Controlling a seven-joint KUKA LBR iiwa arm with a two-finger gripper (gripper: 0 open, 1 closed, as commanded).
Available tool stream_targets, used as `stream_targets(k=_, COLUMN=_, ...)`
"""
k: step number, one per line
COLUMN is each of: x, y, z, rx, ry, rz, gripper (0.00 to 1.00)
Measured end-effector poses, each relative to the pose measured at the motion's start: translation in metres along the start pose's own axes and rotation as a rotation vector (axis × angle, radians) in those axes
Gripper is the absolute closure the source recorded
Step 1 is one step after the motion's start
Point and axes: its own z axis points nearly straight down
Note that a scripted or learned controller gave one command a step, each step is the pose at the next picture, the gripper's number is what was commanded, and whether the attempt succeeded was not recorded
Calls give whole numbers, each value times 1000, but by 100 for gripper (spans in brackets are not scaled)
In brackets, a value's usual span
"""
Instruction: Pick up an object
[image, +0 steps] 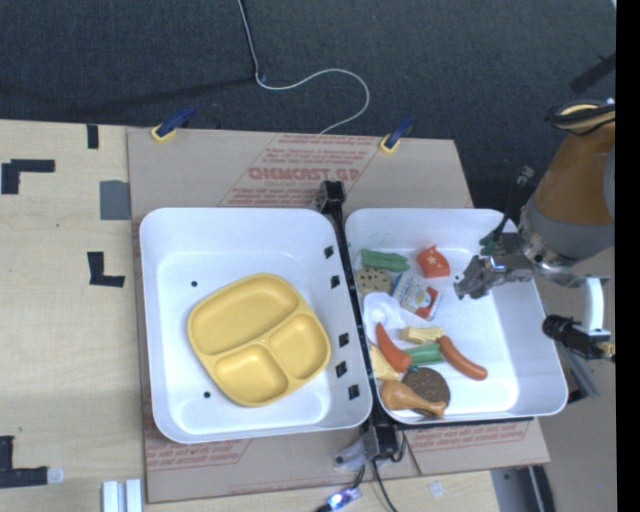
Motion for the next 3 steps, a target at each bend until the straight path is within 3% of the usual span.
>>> stream_targets(k=1, x=0, y=0, z=-21, rx=3, ry=1, rz=0, gripper=100)
stream_targets(k=3, x=102, y=39, z=-11, rx=5, ry=1, rz=-5, gripper=100)
